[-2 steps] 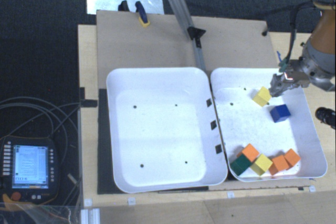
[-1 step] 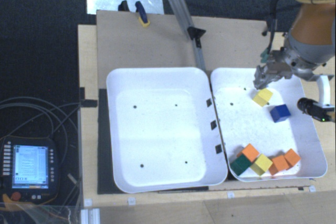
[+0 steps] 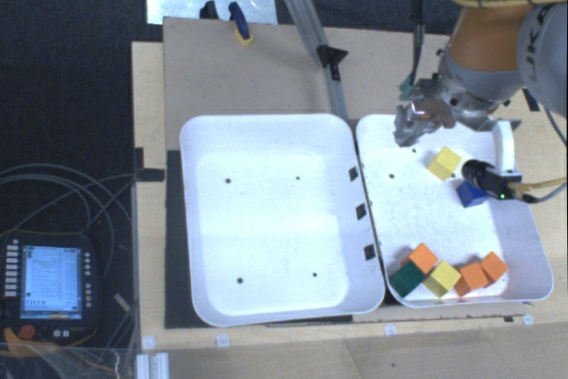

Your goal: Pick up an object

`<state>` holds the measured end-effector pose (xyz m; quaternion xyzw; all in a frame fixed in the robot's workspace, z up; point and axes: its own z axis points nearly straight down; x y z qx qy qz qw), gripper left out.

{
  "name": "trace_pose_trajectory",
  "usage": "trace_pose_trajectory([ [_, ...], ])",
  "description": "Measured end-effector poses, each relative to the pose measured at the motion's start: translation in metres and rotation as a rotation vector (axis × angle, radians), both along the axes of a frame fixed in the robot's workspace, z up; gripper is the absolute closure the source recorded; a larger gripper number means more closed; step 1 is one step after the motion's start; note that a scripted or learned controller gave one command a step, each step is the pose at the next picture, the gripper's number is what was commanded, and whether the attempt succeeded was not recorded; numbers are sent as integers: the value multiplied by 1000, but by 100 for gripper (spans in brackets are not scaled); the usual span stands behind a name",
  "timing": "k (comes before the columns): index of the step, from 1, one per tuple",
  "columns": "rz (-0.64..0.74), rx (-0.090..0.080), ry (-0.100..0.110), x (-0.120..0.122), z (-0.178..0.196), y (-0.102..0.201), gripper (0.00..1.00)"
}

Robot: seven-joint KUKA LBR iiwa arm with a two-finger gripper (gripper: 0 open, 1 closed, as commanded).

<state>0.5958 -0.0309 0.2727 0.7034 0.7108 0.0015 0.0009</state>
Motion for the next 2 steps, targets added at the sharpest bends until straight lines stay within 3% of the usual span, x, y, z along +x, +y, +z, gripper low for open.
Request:
trace_pose_trajectory([
  [2, -1, 0, 1, 52, -22, 103, 100],
])
